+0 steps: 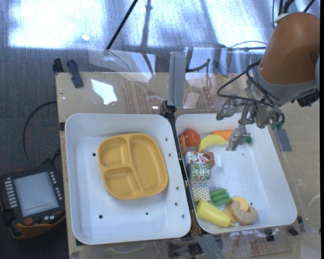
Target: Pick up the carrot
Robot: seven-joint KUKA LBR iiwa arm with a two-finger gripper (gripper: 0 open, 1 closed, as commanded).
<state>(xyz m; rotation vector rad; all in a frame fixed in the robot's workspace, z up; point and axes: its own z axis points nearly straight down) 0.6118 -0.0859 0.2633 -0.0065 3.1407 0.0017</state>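
In the right bin point(270, 193), near its far edge, the carrot point(222, 134) lies on the white floor, its tip beside a banana point(211, 141) and a tomato point(191, 137). The gripper point(236, 142) hangs just beside the carrot's thick end (its green top sits right by the fingers), and nothing is pinched between them; whether they are spread or pressed together I cannot tell. A yellow divided plate point(133, 165) rests in the left bin point(81, 198).
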